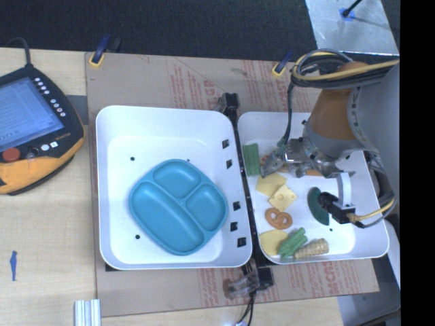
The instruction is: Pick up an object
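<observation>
Writing: faint red lettering is running along the cardboard (170, 80) under the bins, too blurred to read. The pendant (34, 131) at the bench's left edge is showing a lit blue screen; its text is illegible.

Count: two white bins are sitting side by side. The left bin (115, 131) is carrying one blue divided plate (178, 206), lying flat toward its near side. The right bin (367, 246) is carrying a scatter of toy food — one green strip (251, 159) against its left wall, two yellow cheese pieces (271, 185) and (283, 197) near the middle, one pretzel (278, 218) just below them, one yellow wedge (272, 239) at the near edge, one green pod (293, 243) lying across that wedge, one cone (314, 248) beside the pod, and one dark green piece (317, 206) toward the right wall.

Arm: it is reaching in from the right, its orange band (333, 114) above the far right part of the right bin, wrist pointing down. The gripper (280, 159) is sitting low over the far-middle of that bin, just above the cheese pieces and right of the green strip. Whether the claw is clenched or released — I cannot tell; nothing is seen between its fingers.
</observation>
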Controlling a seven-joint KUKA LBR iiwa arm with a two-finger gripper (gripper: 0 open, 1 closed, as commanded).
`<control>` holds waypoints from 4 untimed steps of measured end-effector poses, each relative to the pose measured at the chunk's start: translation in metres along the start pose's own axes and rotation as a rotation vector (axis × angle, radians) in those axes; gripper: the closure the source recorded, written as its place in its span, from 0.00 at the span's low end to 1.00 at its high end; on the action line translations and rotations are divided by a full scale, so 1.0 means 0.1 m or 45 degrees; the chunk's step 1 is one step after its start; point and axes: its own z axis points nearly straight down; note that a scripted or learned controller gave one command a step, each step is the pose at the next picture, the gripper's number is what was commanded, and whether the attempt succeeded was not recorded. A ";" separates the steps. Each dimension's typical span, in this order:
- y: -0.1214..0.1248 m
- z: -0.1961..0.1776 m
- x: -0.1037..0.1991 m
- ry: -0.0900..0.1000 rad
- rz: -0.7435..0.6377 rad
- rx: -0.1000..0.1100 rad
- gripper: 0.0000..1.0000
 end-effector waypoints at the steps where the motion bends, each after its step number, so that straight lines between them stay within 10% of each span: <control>1: -0.74 0.01 -0.09 0.002 0.004 0.015 0.00; 4: -1.13 0.01 0.05 0.002 0.001 0.009 0.00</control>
